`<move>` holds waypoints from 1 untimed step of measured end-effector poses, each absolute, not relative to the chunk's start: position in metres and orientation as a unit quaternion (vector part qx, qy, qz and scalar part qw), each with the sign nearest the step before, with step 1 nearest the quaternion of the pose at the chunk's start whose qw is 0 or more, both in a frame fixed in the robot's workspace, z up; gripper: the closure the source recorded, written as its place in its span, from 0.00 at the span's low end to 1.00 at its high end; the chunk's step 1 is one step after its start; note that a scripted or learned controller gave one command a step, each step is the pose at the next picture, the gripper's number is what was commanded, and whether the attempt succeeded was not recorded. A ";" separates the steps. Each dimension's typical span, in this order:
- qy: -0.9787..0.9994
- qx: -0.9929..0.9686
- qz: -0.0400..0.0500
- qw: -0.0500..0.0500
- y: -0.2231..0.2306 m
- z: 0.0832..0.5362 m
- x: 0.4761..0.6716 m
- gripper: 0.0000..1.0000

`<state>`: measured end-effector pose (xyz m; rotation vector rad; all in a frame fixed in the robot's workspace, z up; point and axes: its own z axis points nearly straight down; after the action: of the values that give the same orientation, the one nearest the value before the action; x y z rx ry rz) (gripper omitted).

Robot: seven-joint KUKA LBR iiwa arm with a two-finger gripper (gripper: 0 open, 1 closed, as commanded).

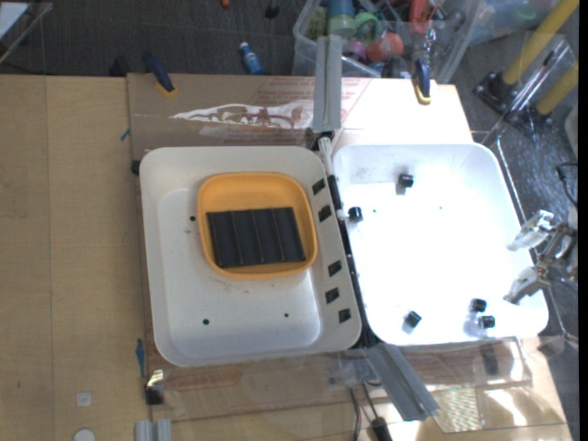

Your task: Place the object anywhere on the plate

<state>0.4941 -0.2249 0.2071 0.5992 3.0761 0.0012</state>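
An orange-yellow plate sits in the left white bin, toward its back. A flat black ribbed rectangular object lies on the plate, covering its front half. My gripper hovers at the right rim of the right bin, far from the plate. Its two pale fingers stand apart, open, with nothing between them.
Small dark studs dot the right bin's floor, such as one at the back and a pair near the front right. A grey divider bar rises behind the bins. A clear tub of toys stands beyond the bench.
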 end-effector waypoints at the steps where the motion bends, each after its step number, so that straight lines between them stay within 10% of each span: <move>1: 0.982 0.191 0.000 0.004 -0.225 0.207 0.494 0.00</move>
<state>0.4941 -0.2249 0.2071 0.5991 3.0761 0.0012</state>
